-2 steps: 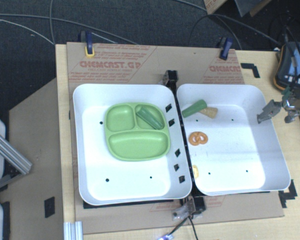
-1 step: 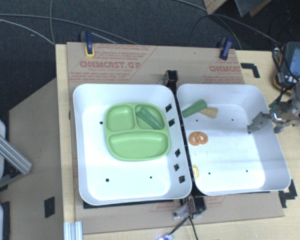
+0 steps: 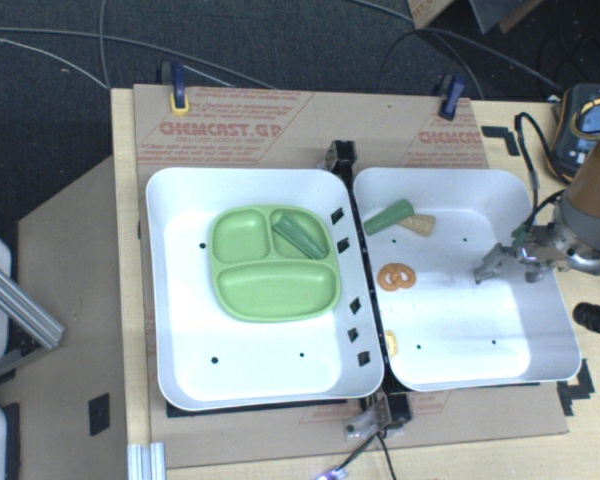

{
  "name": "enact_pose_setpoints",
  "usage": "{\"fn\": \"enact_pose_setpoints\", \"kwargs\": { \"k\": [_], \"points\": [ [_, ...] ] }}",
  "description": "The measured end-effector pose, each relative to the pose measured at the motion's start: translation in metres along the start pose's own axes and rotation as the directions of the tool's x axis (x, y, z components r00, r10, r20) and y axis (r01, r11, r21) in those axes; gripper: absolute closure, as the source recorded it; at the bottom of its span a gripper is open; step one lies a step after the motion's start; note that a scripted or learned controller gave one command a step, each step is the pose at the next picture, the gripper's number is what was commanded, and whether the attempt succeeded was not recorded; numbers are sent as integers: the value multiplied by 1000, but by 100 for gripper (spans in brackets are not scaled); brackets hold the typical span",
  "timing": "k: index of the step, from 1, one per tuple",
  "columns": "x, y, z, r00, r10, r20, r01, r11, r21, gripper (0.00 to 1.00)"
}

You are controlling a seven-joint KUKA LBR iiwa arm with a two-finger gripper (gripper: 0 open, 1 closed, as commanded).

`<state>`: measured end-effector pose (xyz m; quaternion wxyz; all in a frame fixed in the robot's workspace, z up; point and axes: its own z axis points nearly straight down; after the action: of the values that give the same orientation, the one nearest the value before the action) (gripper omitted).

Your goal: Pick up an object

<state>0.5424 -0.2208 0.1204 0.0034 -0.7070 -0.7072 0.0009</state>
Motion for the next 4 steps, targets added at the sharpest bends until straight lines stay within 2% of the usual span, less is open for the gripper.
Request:
{"fn": "enact_pose_setpoints", "kwargs": {
  "k": [1, 2, 3, 4],
  "points": [
    [5, 2, 37, 1000, -4, -7, 4, 1000, -2, 0],
    [2, 2, 24, 1000, -3, -1, 3, 1000, -5, 100],
    [9, 3, -38, 1000, -1, 6, 1, 1000, -12, 100],
    [-1, 3, -88, 1000, 0, 7, 0, 1000, -12, 100]
  ]
}}
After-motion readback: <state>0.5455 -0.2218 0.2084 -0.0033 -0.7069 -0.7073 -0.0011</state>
